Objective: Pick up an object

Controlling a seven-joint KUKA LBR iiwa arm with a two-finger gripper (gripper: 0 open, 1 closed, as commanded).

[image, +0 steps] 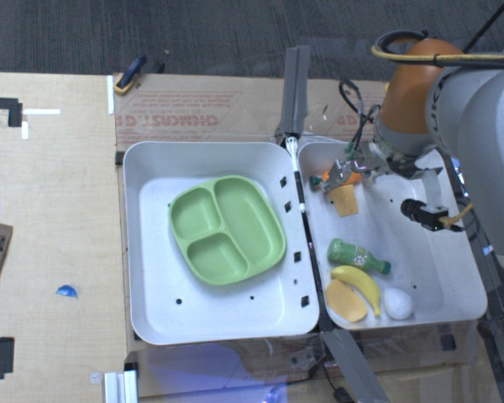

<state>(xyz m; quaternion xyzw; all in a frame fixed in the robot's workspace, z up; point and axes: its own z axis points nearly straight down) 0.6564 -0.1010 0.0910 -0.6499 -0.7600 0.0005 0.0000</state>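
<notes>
My gripper (343,175) is low over the back left corner of the right bin (454,263). A tan-orange block (344,200) sits right beneath its tip, touching or nearly touching it; I cannot make out whether it is gripped. A small orange piece (317,179) lies just left of the gripper by the bin wall. Toward the front of the same bin are a green bottle (358,256) on its side, a yellow banana (360,285), a yellow-orange rounded piece (345,302) and a white ball (397,303).
The left bin (151,250) holds a light green divided plate (227,227). A grey divider post (295,91) rises between the bins at the back. A blue and yellow tool (132,71) lies on the bench behind the left bin.
</notes>
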